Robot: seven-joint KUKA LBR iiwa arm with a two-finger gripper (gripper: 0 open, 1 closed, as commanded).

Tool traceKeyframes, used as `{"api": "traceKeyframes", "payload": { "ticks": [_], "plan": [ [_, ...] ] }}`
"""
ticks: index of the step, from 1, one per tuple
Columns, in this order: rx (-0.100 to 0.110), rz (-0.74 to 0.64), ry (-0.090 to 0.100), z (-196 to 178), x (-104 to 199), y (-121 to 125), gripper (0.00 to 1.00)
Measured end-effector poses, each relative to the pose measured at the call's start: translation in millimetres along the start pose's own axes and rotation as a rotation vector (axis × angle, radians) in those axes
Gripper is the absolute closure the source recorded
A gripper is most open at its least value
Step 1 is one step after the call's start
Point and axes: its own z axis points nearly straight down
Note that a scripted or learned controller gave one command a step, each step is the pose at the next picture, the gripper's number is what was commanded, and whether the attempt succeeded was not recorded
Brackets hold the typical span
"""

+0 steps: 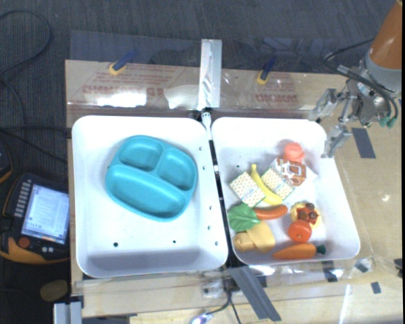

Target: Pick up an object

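The right bin [337,181] holds a heap of toy food: a yellow banana [268,188], a checkered packet [247,188], a snack packet [291,172], a red-topped piece [293,150], a sausage [271,212], a green leaf [241,217], a cheese wedge [254,238], a tomato [299,232] and a carrot [294,252]. My gripper [329,123] hangs open above that bin's far right corner, outside the heap. Nothing is between its fingers [322,106]. The orange band of the arm [391,29] shows at the top right.
A blue divided plate [152,176] lies in the left bin [88,235]. A raised divider [212,181] separates the two bins. A clear plastic sheet [209,86] with a metal post lies behind them. Handheld devices [37,218] rest on the floor at left.
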Motion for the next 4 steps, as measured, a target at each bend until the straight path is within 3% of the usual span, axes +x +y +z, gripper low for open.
{"api": "traceKeyframes", "payload": {
  "ticks": [1, 2, 3, 4],
  "plan": [
    [0.0, 0.268, 0.002, 137, 0, 16, 0.0],
    [-0.004, 0.504, -0.007, 167, 34, 13, 0.0],
    [0.001, 0.503, -0.014, 155, 33, 12, 1.0],
    [0.001, 0.504, -0.015, 155, 33, 12, 0.0]
  ]
}}
